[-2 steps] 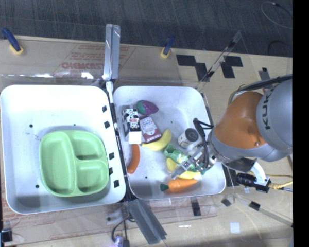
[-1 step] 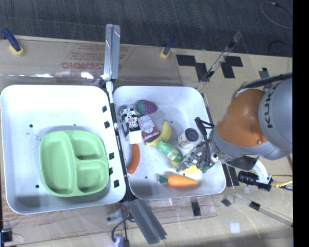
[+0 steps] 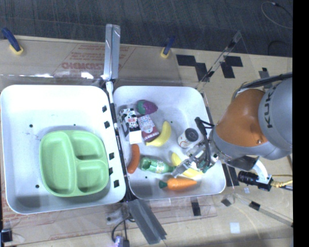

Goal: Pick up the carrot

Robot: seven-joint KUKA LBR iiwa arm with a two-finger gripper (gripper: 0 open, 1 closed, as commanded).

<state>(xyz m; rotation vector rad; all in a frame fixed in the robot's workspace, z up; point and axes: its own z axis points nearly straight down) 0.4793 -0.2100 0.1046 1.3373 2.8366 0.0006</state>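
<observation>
The gripper (image 3: pixel 188 164) hangs low inside the right bin (image 3: pixel 208 118), just above the carrot (image 3: pixel 181 184), with the grey arm (image 3: pixel 257 122) and its orange band reaching in over the bin's right wall. Its fingers (image 3: pixel 184 164) appear slightly spread and nothing lies between them; they are small in this view, so the width of the gap is hard to judge. The step in hand looks like the approach: the tool stands over the carrot but has not closed on it. The next move probably calls for a short drop toward the carrot's middle, the fingers straddling its narrow width, then a squeeze and a lift.

The carrot is orange, tapered, with a dark green stub at its left end; it lies flat and roughly level, close against the right bin's near wall. A yellow piece (image 3: pixel 188 173) lies just above the carrot, under the gripper, and may get in the way of a clean pinch. A green bottle (image 3: pixel 155 165) lies to the carrot's upper left, a banana (image 3: pixel 163 135) farther up. A red-orange sausage-shaped item (image 3: pixel 133 158) rests well to the carrot's left. Beyond that, the left bin (image 3: pixel 20 112) holds a green divided plate (image 3: pixel 74 162).
</observation>
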